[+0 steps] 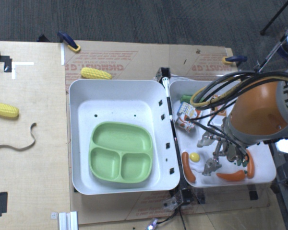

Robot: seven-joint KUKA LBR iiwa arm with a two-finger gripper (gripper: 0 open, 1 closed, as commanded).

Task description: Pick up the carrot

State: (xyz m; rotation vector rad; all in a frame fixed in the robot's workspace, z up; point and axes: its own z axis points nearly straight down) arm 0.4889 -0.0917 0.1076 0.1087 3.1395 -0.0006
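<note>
Bench: pale wood with a brown cardboard sheet (134, 61) under two white bins; dark grey carpet beyond its far edge.
Left bin (81, 128): holds a green three-part tray (121, 152), set near the front wall.
Right bin (264, 174): touches the left bin's right wall; it holds a carrot (231, 176), a yellow ball (195, 157), sausages and a crumpled packet (186, 116).
Carrot: lies flat by the right bin's front wall, right of the ball.
Corn: one cob (96, 73) on the cardboard just behind the left bin; another (4, 109) well left of that bin, on bare wood.
Clamps: two blue ones at the cardboard's far edge.
Arm: reaches in over the right bin, orange band (259, 111) up top, black and yellow cables looped across it.
Gripper (223, 159): hangs low inside the right bin, just behind the carrot; whether the claw is open or closed cannot be told, and nothing visibly sits in it.
Writing: red print on the cardboard, reversed and too blurred to read.
</note>
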